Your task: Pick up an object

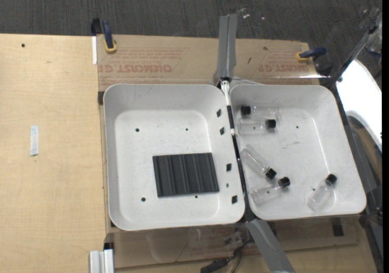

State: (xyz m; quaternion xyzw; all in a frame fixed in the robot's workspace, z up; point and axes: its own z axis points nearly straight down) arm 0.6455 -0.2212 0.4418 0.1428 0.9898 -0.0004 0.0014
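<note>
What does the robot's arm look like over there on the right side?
At the right edge I see a smooth white rounded part, with a thin dark bar slanting above it. It is cut off by the picture's edge, so I cannot tell if it belongs to the arm.

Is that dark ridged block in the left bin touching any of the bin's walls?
Apart. The camera view shows the dark ridged block lying on the floor of the left bin, with bare white floor visible all around it.
</note>
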